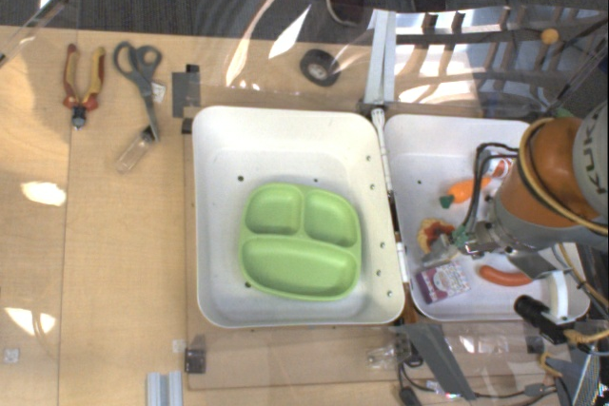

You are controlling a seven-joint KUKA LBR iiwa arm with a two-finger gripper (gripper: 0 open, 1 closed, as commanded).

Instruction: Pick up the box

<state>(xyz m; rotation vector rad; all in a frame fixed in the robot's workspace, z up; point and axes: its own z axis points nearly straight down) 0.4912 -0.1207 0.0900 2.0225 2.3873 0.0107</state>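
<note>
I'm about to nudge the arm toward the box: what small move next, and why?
Probably a short shift down-frame and slightly left: the end effector sits just above the purple box, which lies flat in the right bin near its front wall, a red sausage-like item beside it.

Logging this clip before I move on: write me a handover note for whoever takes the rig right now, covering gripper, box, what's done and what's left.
Gripper: low over the right bin, just above the box; finger state can't be read from this angle.
Box: small purple carton lying flat at the right bin's front-left corner, not visibly held.
Nearby: carrot, sausage and a small red-and-yellow toy in the same bin; green divided plate in the left bin.
Done: arm positioned by the box.
Left: grasp and lift it.
</note>
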